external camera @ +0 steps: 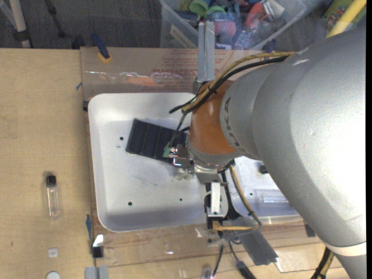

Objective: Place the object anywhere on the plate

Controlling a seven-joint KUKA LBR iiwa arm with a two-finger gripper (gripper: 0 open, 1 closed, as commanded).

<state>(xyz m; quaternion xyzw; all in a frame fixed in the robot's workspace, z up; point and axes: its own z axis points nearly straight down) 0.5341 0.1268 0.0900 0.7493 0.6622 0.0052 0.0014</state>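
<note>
Your end effector [179, 154] sits at the edge of the flat black object [146, 138] in the white bin [139, 193], presumably for pickup. You cannot tell whether it is spread or closed.

Black ribbed slab [148, 138] in left bin [110, 179]

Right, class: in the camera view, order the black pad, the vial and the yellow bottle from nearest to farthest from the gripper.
1. Black pad, in the white bin, just left of the gripper.
2. Vial, on the bench, far left.
3. Yellow bottle, at the view's top right corner.
</note>
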